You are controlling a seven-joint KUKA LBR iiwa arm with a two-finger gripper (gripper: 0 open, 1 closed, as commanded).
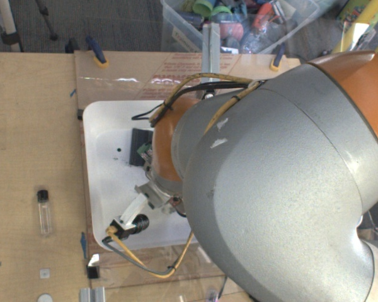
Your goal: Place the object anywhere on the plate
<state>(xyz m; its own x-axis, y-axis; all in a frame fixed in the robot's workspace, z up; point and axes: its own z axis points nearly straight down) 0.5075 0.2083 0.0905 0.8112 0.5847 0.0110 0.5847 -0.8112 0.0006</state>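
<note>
In the white bin (99,168) on the desk (31,124), my tool (152,184) hangs low beneath my wrist (167,146), whether clenched or released I cannot tell, and the dark flat thing (138,146) lies just beside it on the far-wall side, partly tucked under my arm (277,194).

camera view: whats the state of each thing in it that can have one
white bin, upright on the bench, largely covered by the arm
arm, reached in over the bin
vial, capped, lying flat on the bench, apart from the bin
clear tote, open-topped, full of coloured items
</note>
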